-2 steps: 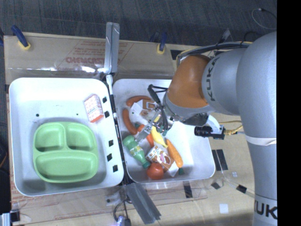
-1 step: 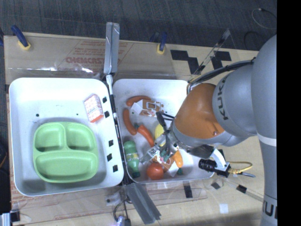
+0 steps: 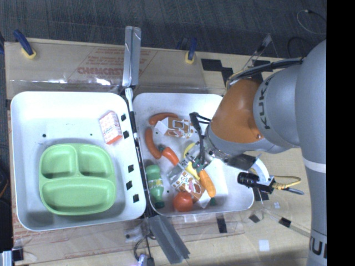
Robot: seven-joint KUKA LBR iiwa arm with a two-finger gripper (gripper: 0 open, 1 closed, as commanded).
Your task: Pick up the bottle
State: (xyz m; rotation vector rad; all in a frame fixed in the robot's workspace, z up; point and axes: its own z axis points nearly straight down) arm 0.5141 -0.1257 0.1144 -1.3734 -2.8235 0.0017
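Observation:
The bottle (image 3: 154,183) is small and green with a pale label. It lies along the left wall of the right bin (image 3: 236,204), near the front corner, with nothing holding it. My gripper (image 3: 195,160) hangs low over the pile in the middle of that bin, roughly a hand's width to the right of the bottle and a little farther back. The grey and orange wrist above covers most of it.
The right bin's pile holds sausages (image 3: 150,141), a red-orange pepper (image 3: 170,155), a carrot (image 3: 207,183), a tomato (image 3: 183,202), a banana (image 3: 191,149) and snack packets (image 3: 178,127). In the left bin (image 3: 33,107) are a green divided plate (image 3: 77,177) and a small carton (image 3: 110,127).

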